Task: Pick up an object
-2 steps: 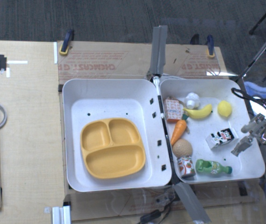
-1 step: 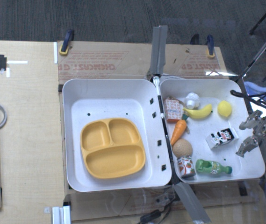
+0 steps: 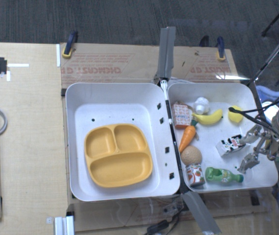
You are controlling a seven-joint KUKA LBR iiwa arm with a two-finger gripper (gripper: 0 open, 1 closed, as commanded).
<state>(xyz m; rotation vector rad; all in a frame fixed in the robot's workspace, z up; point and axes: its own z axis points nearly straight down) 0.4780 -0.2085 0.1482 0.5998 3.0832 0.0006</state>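
Note:
My gripper (image 3: pixel 243 154) reaches in from the right over the right bin (image 3: pixel 213 89), low near its right wall. It is open, with nothing between its two metal fingers (image 3: pixel 247 163). A small black-and-white toy (image 3: pixel 231 144) lies just left of the upper finger, close to it or touching. A green bottle (image 3: pixel 222 176) lies on its side just below and left of the lower finger. Further left are a carrot (image 3: pixel 188 137), a brown round fruit (image 3: pixel 190 155) and a small can (image 3: pixel 194 175).
At the back of the right bin lie a banana (image 3: pixel 209 117), a lemon (image 3: pixel 235 114), a white lump (image 3: pixel 201 103) and a small red-and-white box (image 3: pixel 182 115). The left bin (image 3: pixel 80 106) holds a yellow divided plate (image 3: pixel 118 154). A divider wall (image 3: pixel 170 131) separates the bins.

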